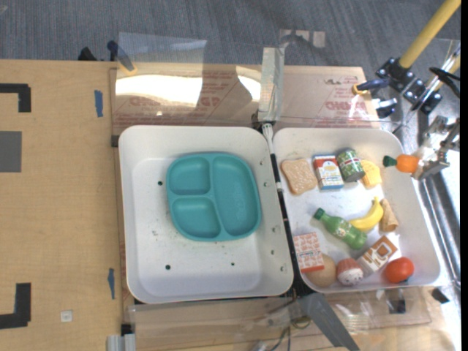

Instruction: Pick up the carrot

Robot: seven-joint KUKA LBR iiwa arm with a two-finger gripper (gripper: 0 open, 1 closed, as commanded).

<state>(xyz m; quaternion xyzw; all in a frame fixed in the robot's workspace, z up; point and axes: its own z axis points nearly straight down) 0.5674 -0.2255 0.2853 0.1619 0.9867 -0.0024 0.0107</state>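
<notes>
**A:** Where do we find the carrot (pixel 404 164)?

**B:** Right against the tip of the gripper (pixel 422 162), its green top pointing away from it, over the near rim of the right bin (pixel 430 248). We judge it is gripped, since it seems to hang above the rim instead of lying flat, but we cannot tell whether the gripper is open or closed.

**A:** And just past it?

**B:** A lemon (pixel 372 174), a green can (pixel 351 164) and a red carton (pixel 328 172) sit in a row leading away from the gripper, with a bread slice (pixel 297 175) farthest along. Off to one side lie a banana (pixel 369 216), a green bottle (pixel 340 227) and a tomato (pixel 398 270). They are scattered loosely, so we think lifting the carrot disturbs nothing.

**A:** Farther still?

**B:** The left bin (pixel 131 196) holds a teal divided plate (pixel 214 196). Beyond that we see brown cardboard (pixel 51 196) covering the bench, and grey carpet (pixel 219 6) behind.
</notes>
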